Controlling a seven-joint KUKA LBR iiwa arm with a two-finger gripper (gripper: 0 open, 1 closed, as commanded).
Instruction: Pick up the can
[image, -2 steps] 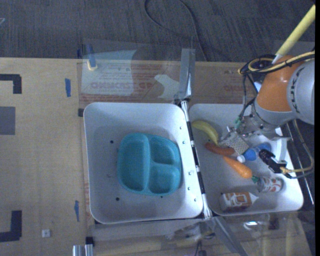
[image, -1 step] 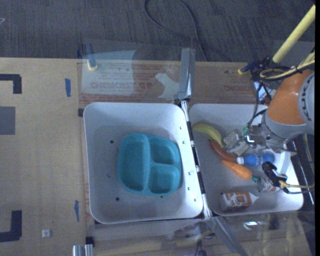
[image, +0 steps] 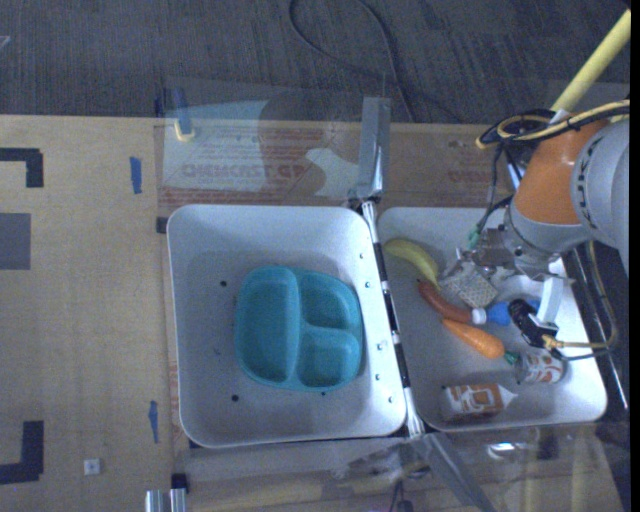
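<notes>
The arm reaches in from the right over the right bin (image: 590, 395), its orange band high at the far right. The hand (image: 478, 278) hangs low in the far middle of that bin, over a speckled grey patch just right of the banana (image: 414, 258). Whether it is wide or narrow I cannot tell; the wiring and the wrist hide that part, and nothing is seen held in it.

The can (image: 541, 366) appears to be the small printed cylinder on the near right of the same bin, just right of the carrot (image: 474, 338) and touching or nearly touching its green tip. It seems to stand or tilt with its rim toward the camera, though it is too small to be sure. Near it, closer to the front wall, lies an orange-and-white pouch (image: 474, 399). A red sausage-like thing (image: 440, 299) lies between banana and carrot, and a small blue and white thing (image: 490, 315) sits at its right end. The left bin (image: 190, 330) holds a teal divided tray (image: 298, 327).

By my reading the step in hand is the approach: the hand is well apart from the can, farther back and to the left. The next move calls for travel toward the near right corner, then a descent centred on the can, keeping off the carrot and the dark cable beside it.
</notes>
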